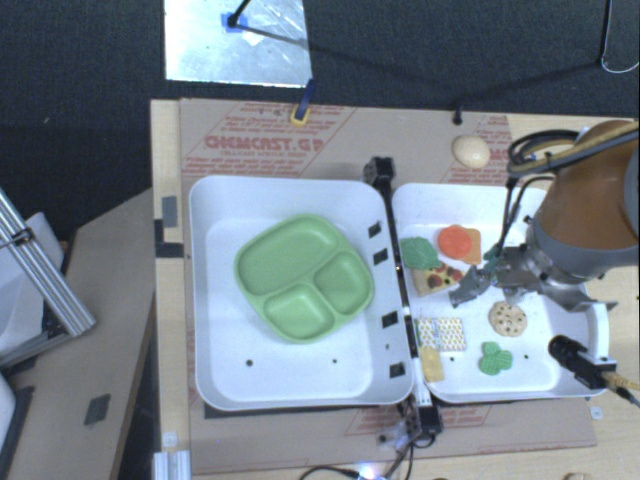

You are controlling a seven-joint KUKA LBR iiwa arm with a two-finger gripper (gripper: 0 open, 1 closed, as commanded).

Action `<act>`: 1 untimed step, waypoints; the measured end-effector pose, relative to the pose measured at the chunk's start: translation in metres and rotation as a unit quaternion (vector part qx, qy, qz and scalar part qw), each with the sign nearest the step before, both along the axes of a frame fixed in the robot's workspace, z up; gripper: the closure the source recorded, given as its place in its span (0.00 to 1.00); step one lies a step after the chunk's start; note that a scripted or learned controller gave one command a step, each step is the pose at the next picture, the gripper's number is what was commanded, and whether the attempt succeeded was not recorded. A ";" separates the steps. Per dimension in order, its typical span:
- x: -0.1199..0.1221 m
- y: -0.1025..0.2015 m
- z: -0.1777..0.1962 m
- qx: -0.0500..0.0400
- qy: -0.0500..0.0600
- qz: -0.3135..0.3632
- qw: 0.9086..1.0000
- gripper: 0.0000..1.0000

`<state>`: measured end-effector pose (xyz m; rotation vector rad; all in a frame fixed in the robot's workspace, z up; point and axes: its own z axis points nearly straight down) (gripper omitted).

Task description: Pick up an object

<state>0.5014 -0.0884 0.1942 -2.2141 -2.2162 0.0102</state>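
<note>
Camera view: the gripper (478,280), its grasp impossible to tell, is poised at the pizza slice (437,278) in the right bin (530,386), so the approach step is judged in hand and a lowering and closing called for next.

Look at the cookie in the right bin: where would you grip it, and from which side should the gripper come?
The cookie lies flat, a small round disc on the floor of the right bin, apart from the green piece below it. Probably best to come straight down from above and pinch across its rim, since the round edge offers opposite sides in any direction.
</note>
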 end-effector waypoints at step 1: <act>0.003 0.000 0.005 -0.001 -0.006 0.001 1.000 0.00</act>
